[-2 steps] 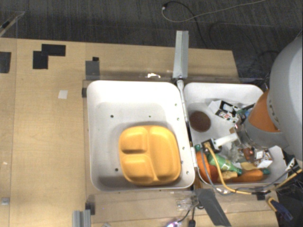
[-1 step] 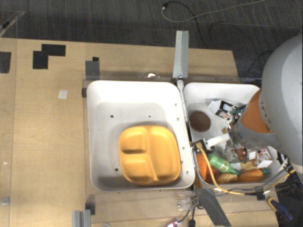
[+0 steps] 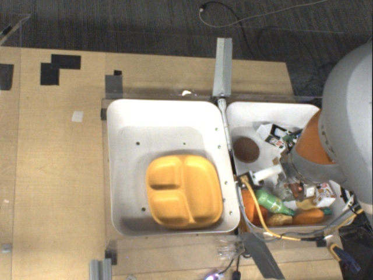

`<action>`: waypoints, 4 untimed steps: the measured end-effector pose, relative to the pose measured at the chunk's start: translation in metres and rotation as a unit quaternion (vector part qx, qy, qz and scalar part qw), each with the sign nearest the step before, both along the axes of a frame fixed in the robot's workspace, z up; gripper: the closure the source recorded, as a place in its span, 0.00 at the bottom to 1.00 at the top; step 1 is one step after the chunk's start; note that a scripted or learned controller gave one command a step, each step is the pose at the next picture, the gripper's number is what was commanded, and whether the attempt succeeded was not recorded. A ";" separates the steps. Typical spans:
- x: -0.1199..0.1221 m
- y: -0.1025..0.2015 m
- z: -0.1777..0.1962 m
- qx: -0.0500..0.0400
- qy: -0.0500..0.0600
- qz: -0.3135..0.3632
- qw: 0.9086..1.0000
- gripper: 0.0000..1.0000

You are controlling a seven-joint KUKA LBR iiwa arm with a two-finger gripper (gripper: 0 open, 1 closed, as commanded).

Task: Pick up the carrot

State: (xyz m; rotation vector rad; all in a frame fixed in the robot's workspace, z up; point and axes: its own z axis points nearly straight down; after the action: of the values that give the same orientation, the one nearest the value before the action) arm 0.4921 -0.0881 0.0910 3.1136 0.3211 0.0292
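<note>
Yellow tray (image 3: 184, 190) in left bin (image 3: 125, 121); carrot (image 3: 309, 216) in cluttered right bin (image 3: 242, 112); end effector (image 3: 289, 182) state unclear.

No text can be read here. The small packets (image 3: 278, 134) at the back of the right bin (image 3: 256, 111) and the one (image 3: 324, 192) near its right side carry print too blurred to make out.

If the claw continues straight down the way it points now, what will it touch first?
Probably the green bottle and the wrappers heaped just under the claw in the right bin, not the carrot nearer the front edge. Depth is unclear.
</note>
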 end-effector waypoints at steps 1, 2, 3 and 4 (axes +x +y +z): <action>0.000 0.001 0.000 0.000 0.000 0.004 1.000 1.00; 0.000 0.001 0.000 0.001 0.000 0.002 1.000 1.00; 0.000 0.001 0.000 0.001 0.000 0.002 1.000 1.00; 0.000 0.001 0.000 0.001 0.000 0.001 1.000 1.00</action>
State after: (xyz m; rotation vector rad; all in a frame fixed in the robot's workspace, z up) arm 0.4922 -0.0871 0.0911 3.1143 0.3257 0.0289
